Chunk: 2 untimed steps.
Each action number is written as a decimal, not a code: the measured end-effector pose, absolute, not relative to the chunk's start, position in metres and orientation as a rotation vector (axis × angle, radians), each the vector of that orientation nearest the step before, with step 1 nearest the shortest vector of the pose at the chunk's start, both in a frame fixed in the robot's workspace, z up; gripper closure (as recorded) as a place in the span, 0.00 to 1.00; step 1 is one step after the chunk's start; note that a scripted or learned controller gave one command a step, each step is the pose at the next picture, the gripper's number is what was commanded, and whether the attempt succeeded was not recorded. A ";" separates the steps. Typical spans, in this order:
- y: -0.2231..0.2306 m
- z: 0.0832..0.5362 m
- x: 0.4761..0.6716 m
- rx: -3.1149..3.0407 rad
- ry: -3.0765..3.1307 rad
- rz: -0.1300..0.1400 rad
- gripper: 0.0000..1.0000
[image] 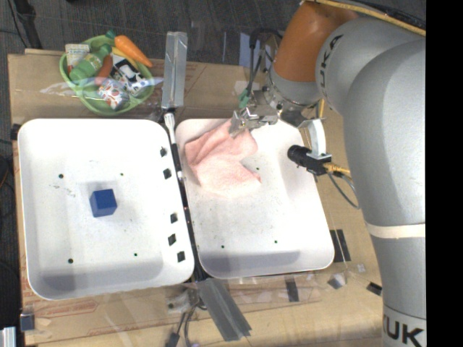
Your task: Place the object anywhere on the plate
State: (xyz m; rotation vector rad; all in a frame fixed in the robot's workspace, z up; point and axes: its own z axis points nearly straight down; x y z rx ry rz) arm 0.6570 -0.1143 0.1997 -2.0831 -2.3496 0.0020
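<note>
A small blue cube [103,202] lies in the left white bin [43,266], left of its middle. A pink, flat, cloth-like sheet [217,161] is spread in the upper left part of the right white bin [304,244]. My gripper [247,118] hangs at the far edge of the right bin, right over the sheet's upper right corner, and the arm's grey and orange body rises behind it. The gripper is far from the blue cube, with the divider between the bins in between.
A green bowl [87,101] full of toy food, including an orange carrot [132,49], stands on the bench behind the left bin. A black cable connector [307,157] juts over the right bin's right side. The big grey arm covers the right part of the view.
</note>
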 end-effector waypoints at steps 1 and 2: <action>-0.113 0.231 0.657 -2.075 -2.357 0.002 1.00; -0.070 0.239 0.644 -1.555 -2.725 0.004 1.00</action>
